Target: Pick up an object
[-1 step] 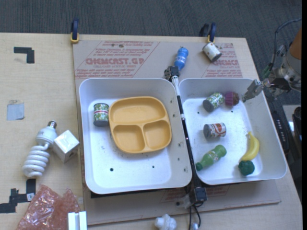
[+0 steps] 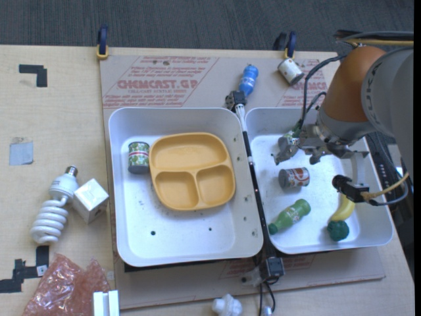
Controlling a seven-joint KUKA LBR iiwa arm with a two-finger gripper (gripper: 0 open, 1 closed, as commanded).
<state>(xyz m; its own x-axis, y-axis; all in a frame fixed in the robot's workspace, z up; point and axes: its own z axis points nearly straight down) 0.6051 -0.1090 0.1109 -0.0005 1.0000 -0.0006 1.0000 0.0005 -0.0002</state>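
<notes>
Camera view, fingers (image 2: 299,151) spread wide above red can (image 2: 294,178); green bottle (image 2: 289,216), banana (image 2: 343,209) nearby

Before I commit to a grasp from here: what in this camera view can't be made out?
- End effector: small and cluttered by cables; finger state unreadable.
- Red can: lies just below the end effector; whether they touch is unclear.
- Banana: upper end covered by a black cable clip.
- Green ball: too small to identify.
- Small can beside the yellow tray: label too blurred to read.
</notes>
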